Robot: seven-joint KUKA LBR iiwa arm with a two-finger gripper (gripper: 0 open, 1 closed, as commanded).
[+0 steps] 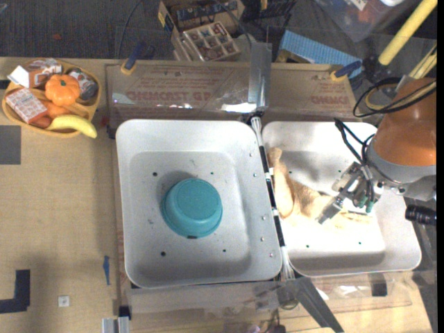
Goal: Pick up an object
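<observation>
Gripper, whether spread or pinching I cannot tell, hangs beside tan objects in right bin.

Teal bowl – white bins – orange band

One camera fixed above the bench, looking down at a slant on both bins, arm entering from right
</observation>
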